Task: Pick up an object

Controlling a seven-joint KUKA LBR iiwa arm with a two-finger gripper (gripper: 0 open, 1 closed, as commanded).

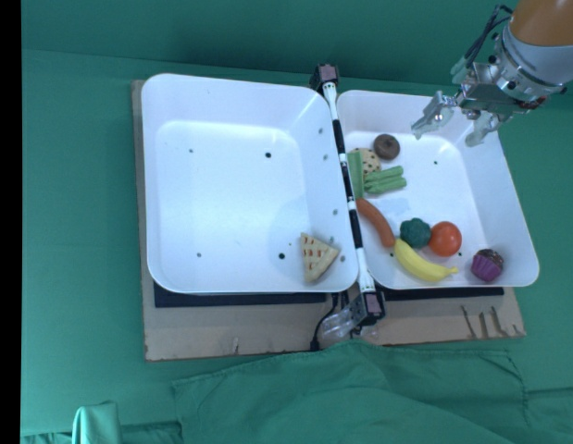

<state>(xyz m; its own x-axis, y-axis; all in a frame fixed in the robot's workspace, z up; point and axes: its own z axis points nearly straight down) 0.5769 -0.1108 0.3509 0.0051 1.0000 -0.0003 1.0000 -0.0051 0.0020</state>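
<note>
The gripper [457, 126] hangs over the far edge of the right bin [494, 178], its two fingers [432, 115] spread wide apart with nothing between them. One fingertip sits toward the bin's middle, the other toward its outer wall, and both are clear of every toy below.

Nearest the fingers, a little toward the divider and slightly nearer the camera, lies a small brown doughnut [387, 146]. Just beyond it, against the divider, is a tan cracker [367, 160], touching a bundle of green beans [382, 182] that lies beside a long green strip [355, 173]. Further from the fingers, toward the bin's near side, an orange carrot [376, 222] runs along the divider. Next to it sits a dark green broccoli floret [416, 232], touching a red-orange tomato [444, 239]. A yellow banana [423, 264] lies just in front of those two. In the near outer corner, well apart from the fingers, stands a purple cupcake-like piece [487, 265].

Across the divider, in the left bin [221, 109], a wedge of waffle-patterned pie [317, 256] rests near the front right corner, far from the fingers.
</note>
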